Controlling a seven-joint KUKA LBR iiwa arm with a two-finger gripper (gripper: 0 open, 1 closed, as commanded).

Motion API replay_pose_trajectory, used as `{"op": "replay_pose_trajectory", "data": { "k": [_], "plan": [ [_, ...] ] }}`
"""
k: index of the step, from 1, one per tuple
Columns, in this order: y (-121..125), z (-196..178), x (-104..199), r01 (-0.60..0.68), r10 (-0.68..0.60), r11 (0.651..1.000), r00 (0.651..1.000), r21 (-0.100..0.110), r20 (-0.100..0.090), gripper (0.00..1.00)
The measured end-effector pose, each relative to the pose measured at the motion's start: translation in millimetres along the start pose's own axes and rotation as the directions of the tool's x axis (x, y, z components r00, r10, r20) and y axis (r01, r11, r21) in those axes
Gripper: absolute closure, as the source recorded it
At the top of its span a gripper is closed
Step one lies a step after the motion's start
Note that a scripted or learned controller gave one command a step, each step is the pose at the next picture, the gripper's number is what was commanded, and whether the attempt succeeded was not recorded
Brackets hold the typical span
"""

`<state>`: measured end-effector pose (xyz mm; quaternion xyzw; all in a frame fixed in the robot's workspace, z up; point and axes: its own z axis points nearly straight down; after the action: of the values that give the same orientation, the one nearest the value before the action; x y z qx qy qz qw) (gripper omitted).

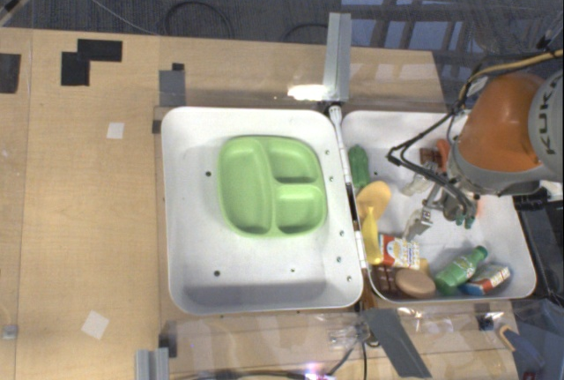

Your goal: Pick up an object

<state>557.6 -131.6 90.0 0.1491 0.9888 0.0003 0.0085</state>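
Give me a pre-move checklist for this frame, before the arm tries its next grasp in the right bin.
1. Gripper is over the right bin: ok.
2. Objects are in reach below it; the yellow item, green bottle and brown round item lie in that bin: ok.
3. Nothing is seen between the gripper's tips: ok.
4. A single target is isolated; items crowd the near edge and touch: not ok.
5. Finger opening: cannot tell.
6. Left bin holds the green divided tray, away from the arm: ok.
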Motion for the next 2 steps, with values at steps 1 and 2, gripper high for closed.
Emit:
{"op": "replay_pose_trajectory", "data": {
  "k": [1,2],
  "plan": [
    [40.9,0.1,-1.9,0.005,-0.005,1.0,1.0,-0.001,0.001,0.0],
    [33.5,-1.1,30.7,-0.093,0.093,0.996,0.996,-0.002,0.005,0.0]
  ]
}}
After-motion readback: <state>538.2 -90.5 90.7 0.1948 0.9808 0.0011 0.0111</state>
